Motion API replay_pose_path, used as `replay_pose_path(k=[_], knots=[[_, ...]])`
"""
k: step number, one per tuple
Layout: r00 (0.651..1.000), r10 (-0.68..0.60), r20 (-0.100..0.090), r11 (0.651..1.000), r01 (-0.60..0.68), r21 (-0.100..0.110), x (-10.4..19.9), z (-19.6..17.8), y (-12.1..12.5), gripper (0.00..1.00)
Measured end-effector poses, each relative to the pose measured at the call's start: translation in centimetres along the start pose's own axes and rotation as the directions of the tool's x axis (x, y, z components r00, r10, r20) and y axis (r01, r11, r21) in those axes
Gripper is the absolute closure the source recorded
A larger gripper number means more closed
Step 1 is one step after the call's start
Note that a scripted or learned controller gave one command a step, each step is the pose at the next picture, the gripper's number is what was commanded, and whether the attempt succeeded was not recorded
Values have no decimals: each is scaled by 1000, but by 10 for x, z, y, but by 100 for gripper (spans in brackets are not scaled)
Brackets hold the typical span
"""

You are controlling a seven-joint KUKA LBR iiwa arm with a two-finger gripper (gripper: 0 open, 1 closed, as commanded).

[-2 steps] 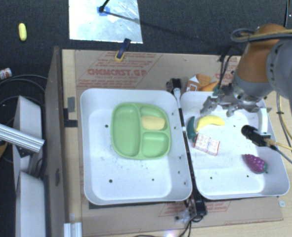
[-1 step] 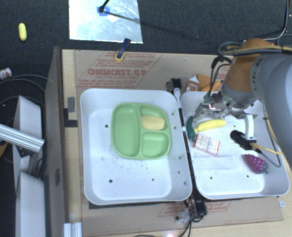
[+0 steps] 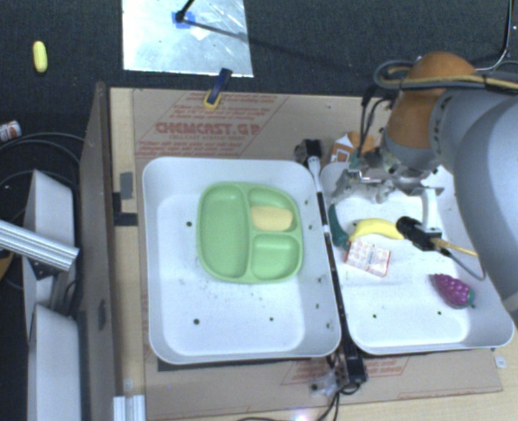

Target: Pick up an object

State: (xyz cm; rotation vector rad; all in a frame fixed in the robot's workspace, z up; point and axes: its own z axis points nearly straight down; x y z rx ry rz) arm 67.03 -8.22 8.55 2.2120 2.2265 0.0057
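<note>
gripper (image 3: 374, 185) low at far left of right bin (image 3: 416, 327), can't tell its state.
banana (image 3: 377, 228) just near of it, mid-bin: looks light, smooth, curved, likely slippery; grab across the middle.

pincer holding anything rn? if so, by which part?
Cannot be told. The pincer hangs over the far end of the right bin, with nothing visibly in it. The banana, the purple grapes and the small carton lie loose.
</note>
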Motion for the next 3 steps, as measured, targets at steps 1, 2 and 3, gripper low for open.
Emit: replay_pose_path(k=[1, 2, 3], knots=[[1000, 7, 1, 1000, -7, 6, -10, 1, -38, 0], [1000, 7, 4, 1000, -7, -5, -53, -39, 1, 0], [1000, 10, 0, 1000, -10, 10, -80, 3, -64, 0]])
